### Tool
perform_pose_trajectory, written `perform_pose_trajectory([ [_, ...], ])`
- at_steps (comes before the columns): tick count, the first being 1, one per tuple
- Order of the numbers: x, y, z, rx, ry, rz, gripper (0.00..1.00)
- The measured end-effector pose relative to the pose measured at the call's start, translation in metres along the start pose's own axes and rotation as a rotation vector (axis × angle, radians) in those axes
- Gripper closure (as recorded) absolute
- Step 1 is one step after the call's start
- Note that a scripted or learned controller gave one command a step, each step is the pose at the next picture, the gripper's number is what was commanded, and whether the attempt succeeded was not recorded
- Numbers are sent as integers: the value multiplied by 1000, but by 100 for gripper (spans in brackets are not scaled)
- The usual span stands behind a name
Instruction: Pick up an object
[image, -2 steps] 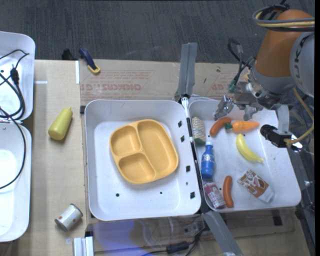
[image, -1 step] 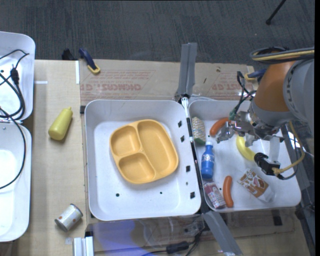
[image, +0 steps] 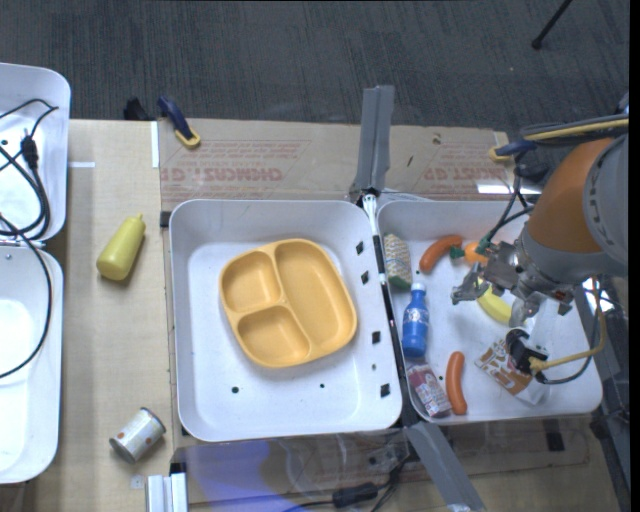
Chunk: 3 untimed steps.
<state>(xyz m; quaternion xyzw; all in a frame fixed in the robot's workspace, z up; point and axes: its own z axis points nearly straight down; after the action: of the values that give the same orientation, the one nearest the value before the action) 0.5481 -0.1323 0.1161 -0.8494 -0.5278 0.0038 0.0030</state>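
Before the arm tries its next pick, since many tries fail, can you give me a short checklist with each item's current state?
1. Gripper over the right white bin: ok.
2. Object seen between its fingers: not ok, none visible.
3. Yellow banana-like piece directly under the gripper: ok, partly covered by it.
4. Blue bottle with white cap apart from the gripper: ok.
5. Orange sausage-shaped toy lying apart from the gripper: ok.
6. Yellow three-compartment plate in the left white bin: ok.
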Motion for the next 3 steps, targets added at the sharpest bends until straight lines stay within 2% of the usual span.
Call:
perform_pose_trajectory([
  [1, -1, 0, -5, 7, -3, -1, 100],
  [2, 104, -27, -123, -3, -3, -63, 100],
  [3, 104, -27, -123, -2, -4, -63, 0],
])
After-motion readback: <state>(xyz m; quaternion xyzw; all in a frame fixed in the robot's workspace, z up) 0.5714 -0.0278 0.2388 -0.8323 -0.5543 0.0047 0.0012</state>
